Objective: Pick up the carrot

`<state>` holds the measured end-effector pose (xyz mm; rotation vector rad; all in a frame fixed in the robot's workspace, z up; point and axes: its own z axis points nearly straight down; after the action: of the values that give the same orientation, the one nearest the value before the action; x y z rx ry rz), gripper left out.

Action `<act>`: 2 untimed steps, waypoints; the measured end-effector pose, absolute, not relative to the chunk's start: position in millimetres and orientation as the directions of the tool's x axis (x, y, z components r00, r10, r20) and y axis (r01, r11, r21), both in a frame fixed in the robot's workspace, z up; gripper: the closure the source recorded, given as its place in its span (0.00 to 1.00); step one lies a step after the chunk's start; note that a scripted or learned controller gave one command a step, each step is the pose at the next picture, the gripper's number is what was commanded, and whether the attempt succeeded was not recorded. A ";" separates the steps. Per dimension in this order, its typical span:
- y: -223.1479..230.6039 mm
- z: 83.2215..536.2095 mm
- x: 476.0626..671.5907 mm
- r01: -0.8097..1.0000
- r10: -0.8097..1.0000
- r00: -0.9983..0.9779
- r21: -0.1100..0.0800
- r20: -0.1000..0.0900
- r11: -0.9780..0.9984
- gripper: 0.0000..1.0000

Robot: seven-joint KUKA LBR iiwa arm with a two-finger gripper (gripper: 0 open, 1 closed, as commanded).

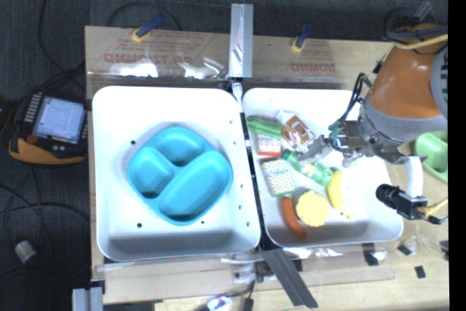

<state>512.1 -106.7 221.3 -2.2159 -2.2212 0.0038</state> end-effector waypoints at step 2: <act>-190.6 225.1 534.0 0.994 0.994 0.112 -0.003 -0.001 -0.112 0.00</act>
<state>534.0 -190.6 225.1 -2.3420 -2.0919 0.0036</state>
